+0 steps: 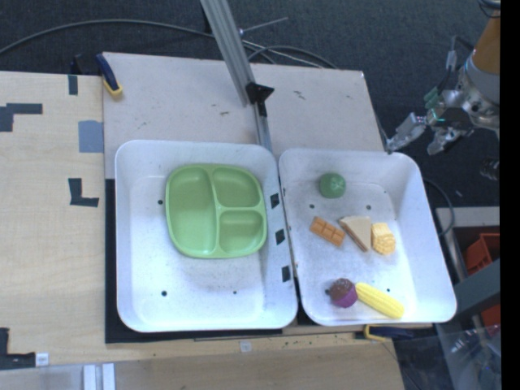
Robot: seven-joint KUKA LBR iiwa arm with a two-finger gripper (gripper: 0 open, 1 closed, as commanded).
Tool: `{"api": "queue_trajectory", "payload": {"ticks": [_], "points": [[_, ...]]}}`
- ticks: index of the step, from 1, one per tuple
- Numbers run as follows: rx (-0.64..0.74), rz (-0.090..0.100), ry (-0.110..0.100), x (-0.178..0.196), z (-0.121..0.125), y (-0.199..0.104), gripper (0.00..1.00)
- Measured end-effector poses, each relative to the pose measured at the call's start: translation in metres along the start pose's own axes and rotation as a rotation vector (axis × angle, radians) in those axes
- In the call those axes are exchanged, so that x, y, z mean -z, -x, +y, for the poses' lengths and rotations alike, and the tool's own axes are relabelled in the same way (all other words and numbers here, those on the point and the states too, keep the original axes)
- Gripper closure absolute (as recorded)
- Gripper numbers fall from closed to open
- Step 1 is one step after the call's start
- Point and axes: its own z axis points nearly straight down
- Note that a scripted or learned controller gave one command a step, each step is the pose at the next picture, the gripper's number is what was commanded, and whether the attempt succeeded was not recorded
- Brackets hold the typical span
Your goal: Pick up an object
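Counter (49, 242): two white bins, side by side.

Left bin (134, 234): one green divided plate (216, 210), three compartments.

Right bin (418, 234): six toy foods. One green ball (331, 185) near the far wall; one orange waffle piece (327, 231); one tan wedge (356, 231) touching one small yellow corn piece (383, 239); one purple item (343, 292) touching one long yellow corn cob (380, 300) at the near wall.

Hand (424, 132): above the right bin's far right corner, fingers spread, holding nothing. All six foods lie below and left of it, well apart; the green ball is nearest.
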Motion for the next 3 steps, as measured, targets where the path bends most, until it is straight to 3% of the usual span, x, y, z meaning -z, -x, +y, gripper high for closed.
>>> {"api": "queue_trajectory", "payload": {"ticks": [1,3], "points": [[0.0,0.0,0.0,0.0,0.0,0.0,0.0],[0.0,0.001,-0.007,-0.125,0.006,-0.002,0.0]]}}
